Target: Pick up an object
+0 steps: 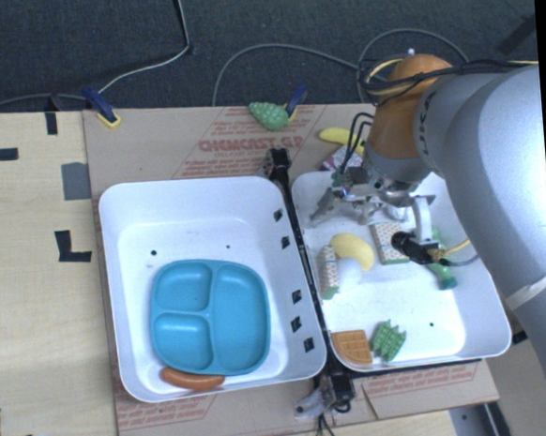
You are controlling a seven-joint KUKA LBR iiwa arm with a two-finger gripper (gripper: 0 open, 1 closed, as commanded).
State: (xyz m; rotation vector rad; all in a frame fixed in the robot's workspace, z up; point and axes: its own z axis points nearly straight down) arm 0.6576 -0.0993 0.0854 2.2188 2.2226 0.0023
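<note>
Camera view: grey KUKA arm point(495, 167) over right white bin point(484, 323); gripper point(377, 199) low at its far end, grip state unclear. Yellow plastic banana point(352, 249) just beside it, mid-bin: probably light, stiff, slick, best pinched across its middle. Items beneath the wrist blurred

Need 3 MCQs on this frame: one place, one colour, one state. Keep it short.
1. Where does the orange sausage lie?
A. Left bin, by the near edge of the blue plate
B. Right bin, beside the waffle
C. On the cardboard outside both bins

2. What colour is the divided plate?
A. Red
B. Blue
C. Yellow

3. How does the plate sit?
A. Flat in the left bin, compartments up
B. Propped upright on the bin wall
C. Upside down in the right bin

Answers:
1 A: it rests against the plate's near rim inside the left bin.
2 B: it is plainly blue.
3 A: all three compartments face up.
</note>
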